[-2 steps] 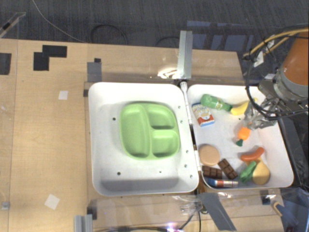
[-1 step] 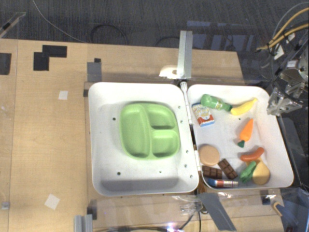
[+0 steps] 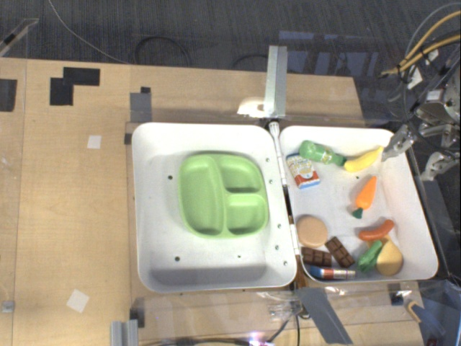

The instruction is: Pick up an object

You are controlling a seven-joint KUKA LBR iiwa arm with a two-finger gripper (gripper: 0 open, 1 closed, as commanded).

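The right bin (image 3: 410,215) holds several toy foods: a green bottle (image 3: 317,152), a yellow banana (image 3: 364,160), a small carton (image 3: 303,171), an orange carrot (image 3: 366,193), a red sausage (image 3: 376,230), a tan round cookie (image 3: 312,230), two chocolate bars (image 3: 338,251), a marker (image 3: 331,272), a green piece (image 3: 369,255) and a yellow pear-like fruit (image 3: 390,259). My gripper (image 3: 416,153) hangs over the bin's back right corner, just right of the banana. Its fingers (image 3: 399,142) stand open, with nothing between them.
The left bin (image 3: 155,215) holds a green divided plate (image 3: 222,194). A metal post (image 3: 276,78) rises behind the seam between the bins. Cables (image 3: 432,34) hang at the upper right beside the arm. A wooden benchtop (image 3: 65,215) surrounds the bins.
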